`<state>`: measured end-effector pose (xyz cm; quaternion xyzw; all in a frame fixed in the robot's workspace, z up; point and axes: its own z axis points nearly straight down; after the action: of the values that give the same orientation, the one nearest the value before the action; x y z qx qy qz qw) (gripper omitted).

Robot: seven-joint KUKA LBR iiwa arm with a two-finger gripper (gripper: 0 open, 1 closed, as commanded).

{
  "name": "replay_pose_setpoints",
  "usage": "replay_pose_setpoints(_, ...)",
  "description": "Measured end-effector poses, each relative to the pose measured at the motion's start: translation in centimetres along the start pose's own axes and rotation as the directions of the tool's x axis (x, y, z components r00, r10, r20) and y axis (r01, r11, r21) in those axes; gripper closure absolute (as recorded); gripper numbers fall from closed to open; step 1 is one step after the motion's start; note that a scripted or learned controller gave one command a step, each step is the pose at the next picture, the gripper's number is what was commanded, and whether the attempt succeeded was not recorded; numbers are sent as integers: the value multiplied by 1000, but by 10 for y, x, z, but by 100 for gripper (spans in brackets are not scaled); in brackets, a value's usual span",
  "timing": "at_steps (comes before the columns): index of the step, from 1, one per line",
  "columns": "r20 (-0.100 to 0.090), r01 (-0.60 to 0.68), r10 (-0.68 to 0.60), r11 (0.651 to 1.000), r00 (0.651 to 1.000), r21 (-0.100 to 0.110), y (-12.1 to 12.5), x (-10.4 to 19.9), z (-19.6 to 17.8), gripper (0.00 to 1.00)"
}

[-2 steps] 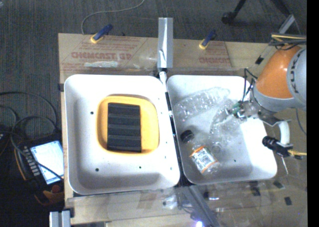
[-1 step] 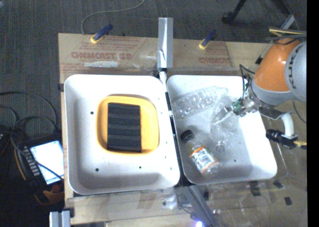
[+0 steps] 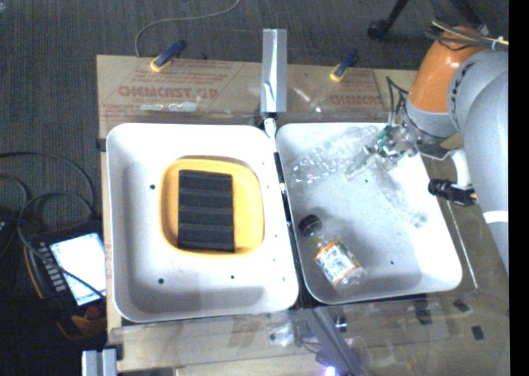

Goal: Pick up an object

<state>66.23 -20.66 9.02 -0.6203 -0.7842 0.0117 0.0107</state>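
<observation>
In the right bin (image 3: pixel 438 271) a small clear bottle (image 3: pixel 334 257) with a black cap and an orange label lies near the front. A crumpled clear plastic bottle (image 3: pixel 331 159) lies at the back, reaching toward the arm. A clear plastic piece (image 3: pixel 403 199) lies to the right of the middle. My gripper (image 3: pixel 383 143) is low over the back right corner of this bin, at the right end of the crumpled bottle. The grey arm with its orange band (image 3: pixel 436 77) comes in behind it.
The left bin (image 3: pixel 132 201) holds a yellow tray (image 3: pixel 252 201) with a black ribbed block (image 3: pixel 205 209) in it. Two blue clamps (image 3: pixel 168 54) (image 3: pixel 345 62) and a metal post (image 3: pixel 274 69) stand behind the bins. A tablet (image 3: pixel 70 263) lies on the floor at left.
</observation>
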Motion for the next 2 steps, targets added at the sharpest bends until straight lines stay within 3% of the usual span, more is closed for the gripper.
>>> replay_pose_setpoints(1, 8, 21, -21, 999, 1000, -31, -22, -14, -49, 0)
replay_pose_setpoints(2, 7, 93, -92, 995, 996, -47, -69, 5, 0, 0)
